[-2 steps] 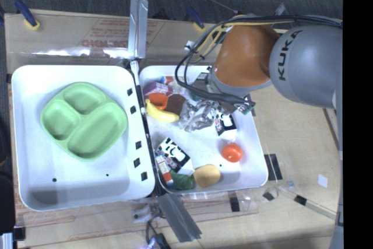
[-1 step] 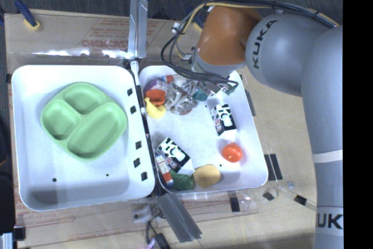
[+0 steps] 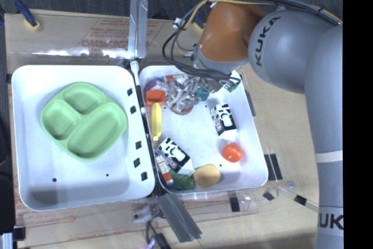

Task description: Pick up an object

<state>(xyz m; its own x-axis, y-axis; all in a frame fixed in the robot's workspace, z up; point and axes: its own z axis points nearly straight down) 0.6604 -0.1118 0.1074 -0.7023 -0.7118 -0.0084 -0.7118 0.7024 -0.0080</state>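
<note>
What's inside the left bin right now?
The left bin holds a green divided plate, lying flat with three compartments that look bare. Whatever lies beneath the plate is covered.

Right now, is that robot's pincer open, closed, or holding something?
Pincer: down in the right bin among the clutter at its back; cannot be told whether it is open, closed, or holding anything.

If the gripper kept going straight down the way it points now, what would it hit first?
Probably the small brown round object directly under the gripper at the top of the right bin, with the orange block just beside it. Depth is hard to judge from this slanted view.
</note>
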